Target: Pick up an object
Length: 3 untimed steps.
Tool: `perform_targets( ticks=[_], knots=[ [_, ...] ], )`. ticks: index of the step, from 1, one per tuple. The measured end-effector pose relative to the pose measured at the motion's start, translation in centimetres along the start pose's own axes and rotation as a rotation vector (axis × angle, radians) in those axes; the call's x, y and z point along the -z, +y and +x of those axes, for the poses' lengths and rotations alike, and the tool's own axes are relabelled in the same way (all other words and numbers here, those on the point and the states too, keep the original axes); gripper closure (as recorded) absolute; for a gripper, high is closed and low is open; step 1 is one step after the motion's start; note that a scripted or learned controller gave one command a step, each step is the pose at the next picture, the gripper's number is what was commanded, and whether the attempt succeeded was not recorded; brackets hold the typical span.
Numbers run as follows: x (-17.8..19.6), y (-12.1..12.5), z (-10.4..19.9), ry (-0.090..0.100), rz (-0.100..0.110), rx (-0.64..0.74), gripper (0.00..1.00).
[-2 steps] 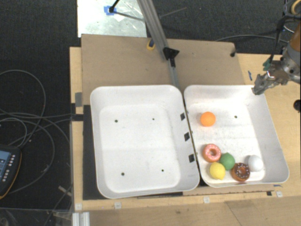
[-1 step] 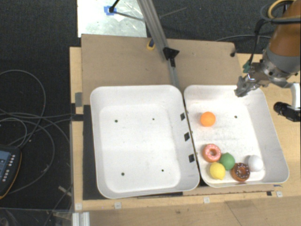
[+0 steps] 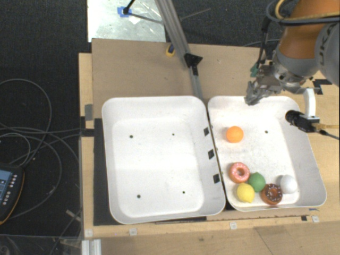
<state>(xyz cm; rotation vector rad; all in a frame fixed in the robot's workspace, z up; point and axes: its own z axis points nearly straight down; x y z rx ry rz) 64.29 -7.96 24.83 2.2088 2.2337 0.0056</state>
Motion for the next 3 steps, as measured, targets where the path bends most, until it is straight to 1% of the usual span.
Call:
perform_targets(
  ticks=[1,2,3],
  knots=[
    [0.6,1.0,5.2,-0.001,-0.001,0.0,1.0],
    [0.4,1.3,9.5,-0.001,0.0,-0.001,1.0],
    [0.9,1.9,14.6,0.0,-0.001,-0.001,1.0]
  ],
)
